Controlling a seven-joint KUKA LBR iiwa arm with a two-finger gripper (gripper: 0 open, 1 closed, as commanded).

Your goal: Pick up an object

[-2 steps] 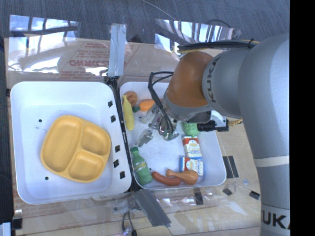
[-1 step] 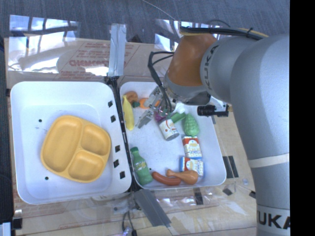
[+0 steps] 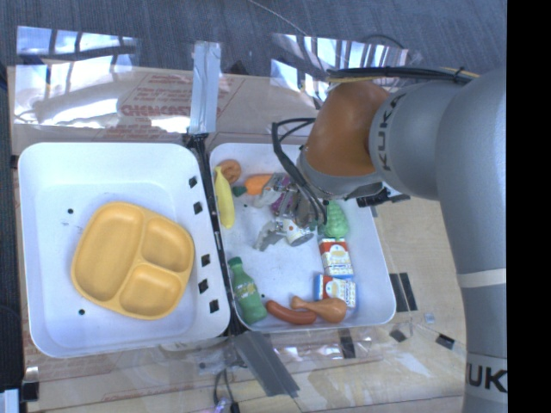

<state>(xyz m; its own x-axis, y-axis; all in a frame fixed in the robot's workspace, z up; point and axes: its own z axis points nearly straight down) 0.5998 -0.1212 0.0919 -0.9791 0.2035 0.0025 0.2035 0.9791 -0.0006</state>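
Camera view has the gripper point(image 3: 277, 231) splayed, grasping nothing, beside the carton point(image 3: 337, 257); best to centre over one toy before clenching.

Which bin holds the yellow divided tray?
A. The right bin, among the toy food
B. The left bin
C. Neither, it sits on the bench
B: the tray lies flat alone in the left bin, while the toy food is in the right bin.
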